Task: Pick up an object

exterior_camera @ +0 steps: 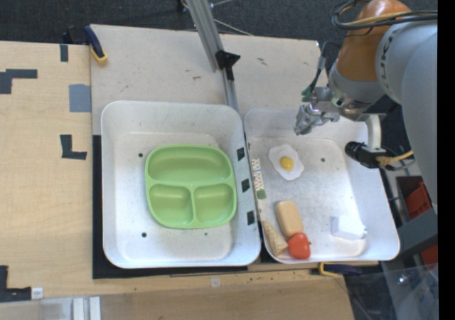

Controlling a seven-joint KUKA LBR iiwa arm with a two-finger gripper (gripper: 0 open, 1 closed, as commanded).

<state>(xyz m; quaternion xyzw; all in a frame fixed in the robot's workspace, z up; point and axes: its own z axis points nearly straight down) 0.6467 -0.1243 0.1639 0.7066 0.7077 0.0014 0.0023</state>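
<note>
The claw (307, 121) hangs over the far rim of the right-hand shallow white bin (372, 239); too small and blurred to tell its state. Just near of it lies a white-and-yellow toy fried egg (286, 162). Nearer, a tan bread-like block (288, 217) touches a red tomato-like piece (299, 245). The left bin (114, 190) carries a green divided plastic plate (190, 185).

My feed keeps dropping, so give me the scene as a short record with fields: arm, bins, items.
gripper: over the right bin's far edge, holding nothing visible
left bin: holds a green plate
right bin: holds a fried egg, bread, tomato, white block
nearest item to gripper: fried egg
</note>
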